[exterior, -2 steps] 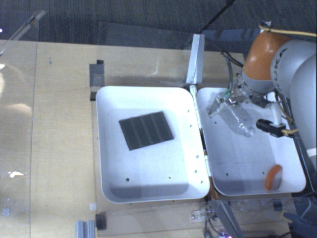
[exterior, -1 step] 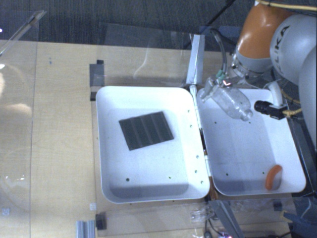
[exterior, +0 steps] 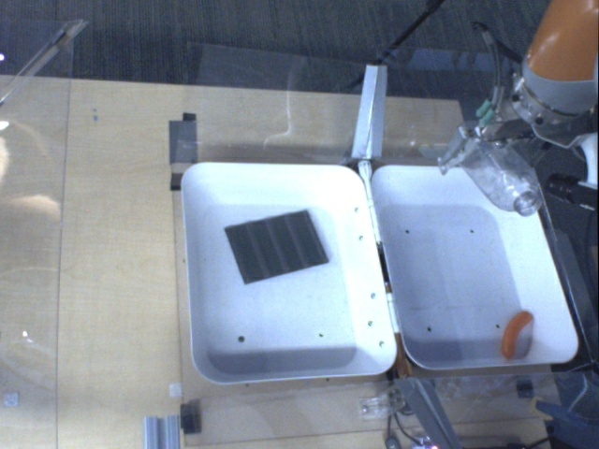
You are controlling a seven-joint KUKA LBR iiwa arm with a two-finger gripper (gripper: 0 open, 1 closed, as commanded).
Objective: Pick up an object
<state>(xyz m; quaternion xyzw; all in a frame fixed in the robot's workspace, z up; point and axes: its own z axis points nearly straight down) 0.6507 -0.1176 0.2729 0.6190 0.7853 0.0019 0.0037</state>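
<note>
1. Position of the claw: it sits in the upper right of the frame, under the grey wrist and the orange band of the arm. It is above the far right corner of the right bin.
2. State of the claw: its metal parts and cables are tangled together there, so I cannot tell how far open it is.
3. Just below the claw is a clear plastic bottle. It is tilted, with the upper end at the claw and the narrow end pointing down and to the right, over the far right rim of the bin.
4. The bottle seems to meet the claw, but whether it is really gripped or only leans on the rim I cannot say.
5. Other things that could be picked:
   - a small orange object in the lower right corner of the right bin, close to the wall;
   - a dark ribbed mat lying flat in the middle of the left bin, well apart from the claw.
6. Step in hand, as I judge it: the try is on the bottle, at the grasp or the start of the lift.
7. The next move calls for a slow, straight rise, to show if the bottle comes up with the claw. Smooth clear plastic may slip.
8. Hard to make out: the outline of the bottle fades into the white bin, and the arm is cut off at the right and top edges of the frame.
</note>
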